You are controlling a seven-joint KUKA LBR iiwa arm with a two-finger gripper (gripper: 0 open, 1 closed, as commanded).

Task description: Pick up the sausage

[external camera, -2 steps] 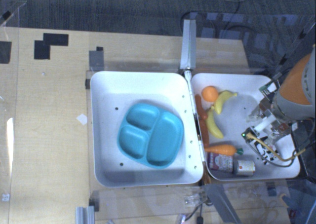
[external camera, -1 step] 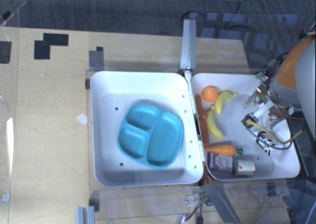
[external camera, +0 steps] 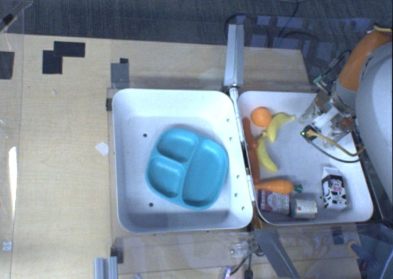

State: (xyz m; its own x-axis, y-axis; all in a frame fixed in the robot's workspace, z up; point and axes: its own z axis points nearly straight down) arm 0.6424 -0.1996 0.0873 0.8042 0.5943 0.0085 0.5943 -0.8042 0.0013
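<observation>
The sausage [external camera: 250, 150] is a long reddish-brown link lying along the left wall of the right bin [external camera: 304, 164], running from beside the orange down to the carrot. My gripper [external camera: 317, 124] hangs over the upper right part of that bin, well to the right of the sausage and apart from it. Nothing shows between its tips.
Next to the sausage lie an orange [external camera: 261, 117], two bananas [external camera: 266, 155] and a carrot [external camera: 275, 186]. A can [external camera: 288, 204] and a small cow-print carton [external camera: 333, 190] sit at the bin's front. The left bin [external camera: 132, 149] holds a blue divided plate [external camera: 187, 167].
</observation>
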